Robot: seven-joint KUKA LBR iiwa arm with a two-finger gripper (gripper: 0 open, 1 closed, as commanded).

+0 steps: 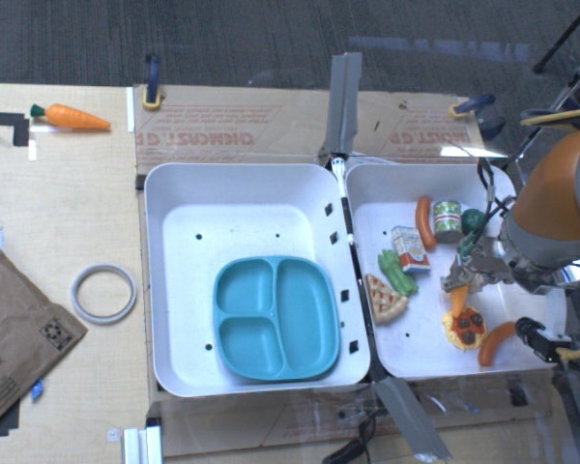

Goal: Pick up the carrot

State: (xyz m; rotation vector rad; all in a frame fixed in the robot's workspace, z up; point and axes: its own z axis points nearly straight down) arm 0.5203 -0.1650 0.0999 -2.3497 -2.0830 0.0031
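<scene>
Camera view: the gripper (461, 276) hovers in the right bin (522, 356), directly above an orange carrot (457, 301). I cannot tell how the gripper is set.

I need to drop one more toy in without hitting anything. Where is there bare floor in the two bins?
Left bin: bare floor all around the blue tray, widest behind it. Right bin: free strip along the back wall and near the divider's far end. Crowded around the gripper, hot dog, can, waffle.
</scene>
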